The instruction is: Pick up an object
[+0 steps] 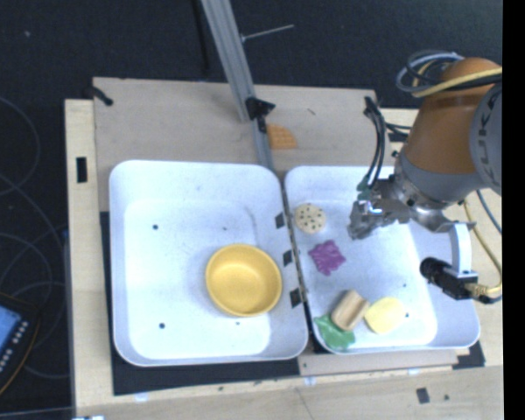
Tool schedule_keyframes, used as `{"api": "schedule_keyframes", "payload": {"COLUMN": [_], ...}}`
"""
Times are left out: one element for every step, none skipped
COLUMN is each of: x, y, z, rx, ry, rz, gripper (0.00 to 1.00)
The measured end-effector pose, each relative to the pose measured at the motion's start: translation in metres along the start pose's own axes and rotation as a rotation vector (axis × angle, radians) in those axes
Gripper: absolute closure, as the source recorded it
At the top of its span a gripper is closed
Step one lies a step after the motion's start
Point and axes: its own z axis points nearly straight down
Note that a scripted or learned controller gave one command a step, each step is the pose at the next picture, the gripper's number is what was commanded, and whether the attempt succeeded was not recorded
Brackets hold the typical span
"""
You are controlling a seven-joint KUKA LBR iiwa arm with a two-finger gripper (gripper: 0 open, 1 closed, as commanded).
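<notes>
In the right bin (437, 322) lie a round beige speckled object (310, 218), a purple lump (327, 256), a tan cylinder (347, 308), a yellow rounded piece (383, 315) and a green piece (333, 334) at the front edge. A yellow bowl (243, 279) sits in the left bin (157, 208). My gripper (362, 222) hangs over the right bin, to the right of the speckled object and above the purple lump. I see nothing between its fingers.
A grey metal post (230, 55) slants up from the divider between the bins. An orange tag (281, 137) lies on the bench behind the bins. A black fitting with a cable (448, 278) hangs from the arm over the right bin's right side.
</notes>
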Motion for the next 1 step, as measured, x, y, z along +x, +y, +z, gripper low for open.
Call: {"api": "schedule_keyframes", "payload": {"x": [0.0482], "y": [0.0142], "z": [-0.0094], "rx": [0.000], "ry": [0.000], "rz": [0.000], "gripper": [1.00]}}
